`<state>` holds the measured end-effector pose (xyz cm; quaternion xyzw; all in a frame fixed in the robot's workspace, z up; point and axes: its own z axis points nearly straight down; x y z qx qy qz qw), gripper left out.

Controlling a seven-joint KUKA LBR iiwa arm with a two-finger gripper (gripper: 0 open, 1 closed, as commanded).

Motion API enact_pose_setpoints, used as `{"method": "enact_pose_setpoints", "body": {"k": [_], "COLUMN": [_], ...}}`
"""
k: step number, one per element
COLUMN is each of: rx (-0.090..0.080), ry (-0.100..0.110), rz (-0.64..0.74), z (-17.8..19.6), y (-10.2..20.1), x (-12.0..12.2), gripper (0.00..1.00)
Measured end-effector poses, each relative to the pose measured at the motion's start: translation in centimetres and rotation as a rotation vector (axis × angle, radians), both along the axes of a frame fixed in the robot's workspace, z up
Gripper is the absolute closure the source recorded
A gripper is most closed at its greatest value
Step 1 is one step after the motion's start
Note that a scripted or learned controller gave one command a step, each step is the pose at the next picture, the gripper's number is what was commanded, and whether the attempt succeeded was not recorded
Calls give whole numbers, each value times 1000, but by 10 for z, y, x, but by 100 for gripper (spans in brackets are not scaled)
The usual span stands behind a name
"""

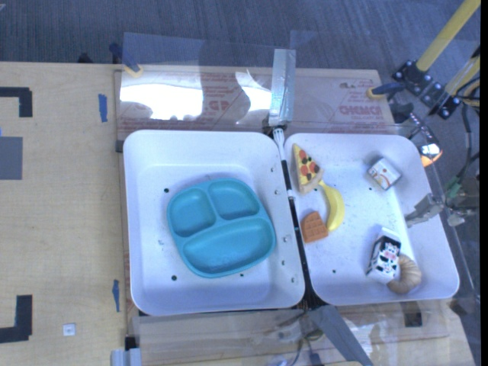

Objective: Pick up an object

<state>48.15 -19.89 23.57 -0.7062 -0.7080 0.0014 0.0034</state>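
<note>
Jaws sit over right bin (358, 284) rim, near cow-patterned toy (383, 256), not touching

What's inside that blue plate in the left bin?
Nothing shows in the blue plate: all three compartments look bare. It lies flat in the left bin, so whatever might be beneath it is covered.

At the right edge only slim pieces of robot hardware show: a pale grey metal finger-like bar (424, 209) with a dull sheen, joined to a small grey block crossed by thin dark cables, too cropped to read further
</note>
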Motion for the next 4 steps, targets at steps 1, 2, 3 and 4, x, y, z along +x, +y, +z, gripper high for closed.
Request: {"method": "enact_pose_setpoints", "body": {"k": [1,2,3,4], "rx": [-4,-3,-2,-2], "ry": [-7,-13,-15,-13], "rz": [-177,50,50,79], "z": [-147,-149,-141,-37], "y": [32,7,8,57], "x": [53,13,14,52], "gripper": [0,0,100,100]}}
